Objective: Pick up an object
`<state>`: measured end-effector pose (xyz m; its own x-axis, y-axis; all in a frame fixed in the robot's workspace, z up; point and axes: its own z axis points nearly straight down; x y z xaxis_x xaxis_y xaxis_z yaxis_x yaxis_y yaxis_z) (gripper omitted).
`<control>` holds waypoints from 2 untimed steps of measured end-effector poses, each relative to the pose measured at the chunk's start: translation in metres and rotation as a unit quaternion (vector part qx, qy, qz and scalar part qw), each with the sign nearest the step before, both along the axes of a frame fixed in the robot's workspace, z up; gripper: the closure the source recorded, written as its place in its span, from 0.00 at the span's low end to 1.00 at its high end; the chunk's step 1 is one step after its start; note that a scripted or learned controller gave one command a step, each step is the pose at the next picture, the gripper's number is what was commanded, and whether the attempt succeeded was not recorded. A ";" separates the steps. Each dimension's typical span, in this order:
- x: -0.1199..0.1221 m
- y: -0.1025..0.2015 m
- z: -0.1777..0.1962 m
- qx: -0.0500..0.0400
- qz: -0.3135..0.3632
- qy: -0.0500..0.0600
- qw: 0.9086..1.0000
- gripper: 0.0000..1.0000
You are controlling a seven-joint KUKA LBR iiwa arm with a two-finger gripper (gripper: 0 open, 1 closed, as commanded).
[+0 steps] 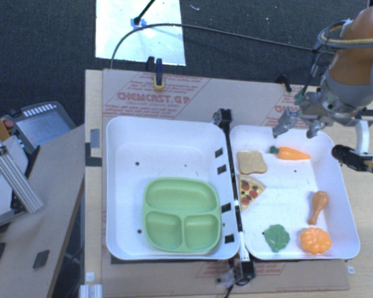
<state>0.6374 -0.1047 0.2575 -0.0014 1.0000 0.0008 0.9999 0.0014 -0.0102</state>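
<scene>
— Where is the end effector (pixel 298 126) seen, and how are its fingers set?

— It is seen over the far rim of the right bin (pixel 346 200), just above and beside the toy carrot (pixel 291 154). Its two fingers are spread apart, and nothing is held between them.

— What is laid out in that bin?

— The carrot is placed near the far wall, with its green end turned toward the divider. A slice of toast (pixel 252 161) is found to its left, and a pizza wedge (pixel 251 191) is set just nearer than the toast, against the bin's left wall. A drumstick (pixel 318 206) is seen toward the right side. A broccoli piece (pixel 276 237) and an orange, lumpy item (pixel 316 240) are placed side by side along the near wall.

— And the left bin (pixel 127 174)?

— A green divided tray (pixel 182 215) is seated in its near right corner. Both bins are carried by a surface (pixel 194 93) covered with printed cardboard.
</scene>
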 end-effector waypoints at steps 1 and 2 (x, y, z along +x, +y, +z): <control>0.002 0.000 0.008 0.000 0.001 -0.006 1.000 0.00; -0.003 0.005 -0.035 -0.001 0.000 -0.006 1.000 0.00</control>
<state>0.6343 -0.1000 0.2225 -0.0022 1.0000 -0.0005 1.0000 0.0022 0.0009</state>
